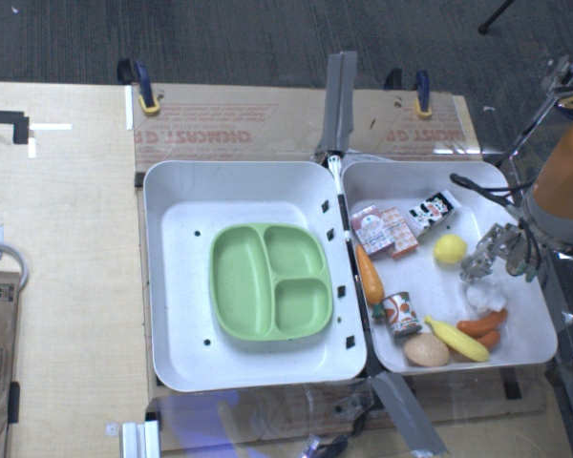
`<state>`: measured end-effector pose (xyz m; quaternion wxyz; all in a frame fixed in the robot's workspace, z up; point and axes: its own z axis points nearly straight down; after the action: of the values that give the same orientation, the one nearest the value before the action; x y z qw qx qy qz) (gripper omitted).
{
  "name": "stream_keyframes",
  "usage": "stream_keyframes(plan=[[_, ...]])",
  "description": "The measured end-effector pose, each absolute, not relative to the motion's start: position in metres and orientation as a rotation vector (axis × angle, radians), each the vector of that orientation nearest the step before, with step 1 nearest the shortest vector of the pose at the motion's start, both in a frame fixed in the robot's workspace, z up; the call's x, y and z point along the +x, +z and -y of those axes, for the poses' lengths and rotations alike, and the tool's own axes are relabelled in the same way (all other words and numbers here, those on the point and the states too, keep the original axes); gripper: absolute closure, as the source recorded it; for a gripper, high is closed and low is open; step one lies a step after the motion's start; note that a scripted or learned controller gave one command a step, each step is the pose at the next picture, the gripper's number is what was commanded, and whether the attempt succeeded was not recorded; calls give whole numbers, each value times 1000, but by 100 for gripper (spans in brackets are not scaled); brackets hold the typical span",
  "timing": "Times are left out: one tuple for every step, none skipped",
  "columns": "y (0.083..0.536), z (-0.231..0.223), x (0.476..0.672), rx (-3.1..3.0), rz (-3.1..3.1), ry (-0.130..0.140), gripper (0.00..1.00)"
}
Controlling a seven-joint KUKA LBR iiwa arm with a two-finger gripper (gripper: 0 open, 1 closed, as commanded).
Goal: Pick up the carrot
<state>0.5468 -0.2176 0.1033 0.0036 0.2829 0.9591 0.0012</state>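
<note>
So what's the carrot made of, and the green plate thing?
The carrot looks like toy plastic: one even orange colour with a smooth, slightly shiny skin, though the view is too far off to be sure. The green plate also looks like moulded plastic: one pale green all over, with rounded dividers and a soft, dull sheen.

Arm (565, 184) cut by right edge
</note>
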Motion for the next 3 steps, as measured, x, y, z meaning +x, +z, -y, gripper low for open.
stream_keyframes(plan=[[154, 123, 557, 1028, -2965, 1, 100], [192, 75, 478, 468, -3107, 1, 100], [219, 79, 515, 253, -3129, 1, 100]])
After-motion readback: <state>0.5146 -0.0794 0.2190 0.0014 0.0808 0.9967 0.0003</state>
